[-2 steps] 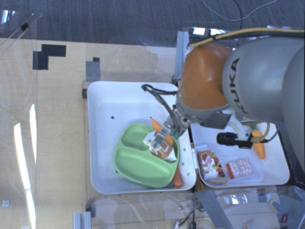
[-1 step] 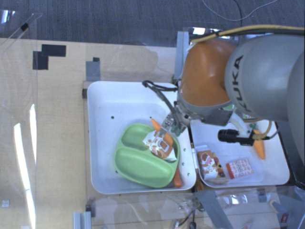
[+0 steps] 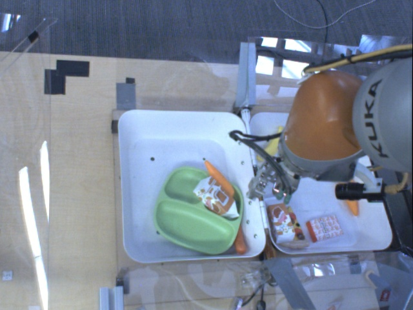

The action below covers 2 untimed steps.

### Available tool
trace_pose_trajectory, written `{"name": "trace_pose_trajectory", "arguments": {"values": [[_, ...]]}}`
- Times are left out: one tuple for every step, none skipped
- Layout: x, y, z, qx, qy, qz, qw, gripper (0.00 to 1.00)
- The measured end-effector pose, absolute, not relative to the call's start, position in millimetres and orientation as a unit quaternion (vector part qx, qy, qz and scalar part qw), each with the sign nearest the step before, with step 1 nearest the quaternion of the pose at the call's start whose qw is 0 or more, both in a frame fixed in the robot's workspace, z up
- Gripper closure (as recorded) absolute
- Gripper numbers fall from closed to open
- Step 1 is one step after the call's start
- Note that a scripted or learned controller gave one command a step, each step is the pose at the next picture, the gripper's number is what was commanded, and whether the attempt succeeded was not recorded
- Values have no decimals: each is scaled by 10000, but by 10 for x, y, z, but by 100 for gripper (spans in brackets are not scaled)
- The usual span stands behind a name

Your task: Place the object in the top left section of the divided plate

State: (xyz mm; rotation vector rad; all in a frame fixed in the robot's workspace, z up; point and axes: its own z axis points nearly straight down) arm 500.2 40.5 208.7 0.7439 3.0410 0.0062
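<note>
A green divided plate (image 3: 191,223) lies in the left bin (image 3: 148,147), toward its front right. A white and brown snack packet (image 3: 217,197) rests on the plate's upper right part, and beside it an orange carrot (image 3: 215,174) lies slanted over the plate's rim. A second orange carrot piece (image 3: 240,241) sits by the plate's lower right edge. The plate's upper left section holds nothing. My gripper (image 3: 266,187) hangs over the wall between the two bins, just right of the packet, under the orange wrist band.
The right bin (image 3: 377,239) holds a brown and white packet (image 3: 284,224), a red and white packet (image 3: 324,228), an orange piece (image 3: 352,206) and something yellow (image 3: 273,145) half hidden by the arm. The arm covers most of that bin.
</note>
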Motion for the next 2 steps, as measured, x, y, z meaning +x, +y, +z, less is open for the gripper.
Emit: {"name": "trace_pose_trajectory", "arguments": {"values": [[4903, -197, 2316, 2347, 9720, 18, 84, 100], [4889, -536, 1858, 2112, 9774, 8, 40, 100]]}}
